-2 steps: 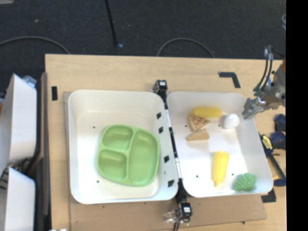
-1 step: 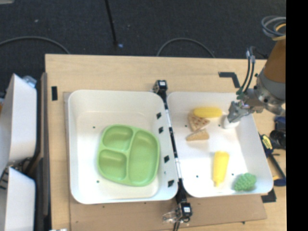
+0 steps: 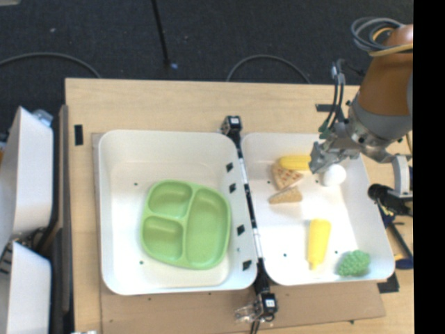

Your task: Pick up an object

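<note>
Just beside the tool [image 3: 325, 160], grip state unclear: small, smooth, round white ball [image 3: 335, 175].

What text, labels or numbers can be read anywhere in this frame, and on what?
None legible.
Green divided plate in the left bin: plain, no markings.
Food items in the right bin, such as the yellow piece and green piece: no labels.
Small black clips along the bins' divider: too small to tell if they carry print.
Arm and hand: no readable marking.
</note>
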